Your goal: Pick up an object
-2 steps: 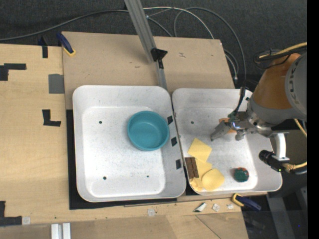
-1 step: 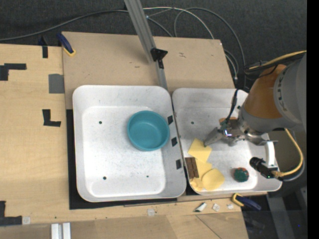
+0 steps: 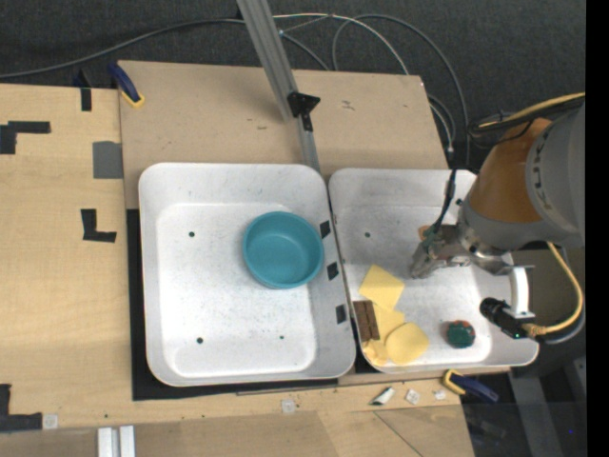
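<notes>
**Over the right bin, gripper low with nothing seen in it**

Down near the floor of the right bin (image 3: pixel 433 193) hangs the gripper (image 3: pixel 425 261), below the grey arm (image 3: pixel 533 193) and its orange band; impossible to tell whether spread or closed, and nothing visible between its tips. Just beside it, toward the view's lower left, lies a yellow square sponge (image 3: pixel 382 287), nearest candidate and only a short shift away, corners turned like a diamond, no clear long axis. Farther toward the bin's near edge sits a yellow round piece (image 3: pixel 408 343), partly over more yellow material at its left. Against the bin's left wall stands a brown block (image 3: pixel 367 319), long axis running roughly away from the camera. Well apart, by the near right corner, rests a small dark green object (image 3: pixel 461 333), too small to name further.

Count in the right bin: two yellow pieces, one brown block, one green item. Across in the left bin (image 3: pixel 171 350): one blue bowl (image 3: pixel 282 248), upright, far from the gripper. Two bins in all.

Likely requirement for the coming move: a small slide down-left, then a descent onto the sponge.
</notes>
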`<act>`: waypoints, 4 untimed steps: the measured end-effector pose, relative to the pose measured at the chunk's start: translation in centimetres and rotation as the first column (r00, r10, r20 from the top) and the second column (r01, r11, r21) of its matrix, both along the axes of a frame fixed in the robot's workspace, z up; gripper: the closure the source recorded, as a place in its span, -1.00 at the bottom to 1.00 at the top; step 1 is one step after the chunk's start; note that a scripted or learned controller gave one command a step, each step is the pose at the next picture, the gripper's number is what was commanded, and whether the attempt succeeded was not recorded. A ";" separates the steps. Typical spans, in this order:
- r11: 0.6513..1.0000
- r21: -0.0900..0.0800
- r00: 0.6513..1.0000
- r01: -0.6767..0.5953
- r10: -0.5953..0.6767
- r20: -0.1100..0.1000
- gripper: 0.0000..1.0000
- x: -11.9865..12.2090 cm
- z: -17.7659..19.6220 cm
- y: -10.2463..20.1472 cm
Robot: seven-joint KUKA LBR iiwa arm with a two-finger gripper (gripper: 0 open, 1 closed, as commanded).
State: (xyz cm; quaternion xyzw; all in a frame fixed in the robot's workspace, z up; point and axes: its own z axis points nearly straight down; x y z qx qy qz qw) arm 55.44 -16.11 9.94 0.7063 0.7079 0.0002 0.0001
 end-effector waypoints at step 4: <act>1.000 0.002 1.000 -0.005 0.005 -0.001 1.00 1.1 11.0 4.9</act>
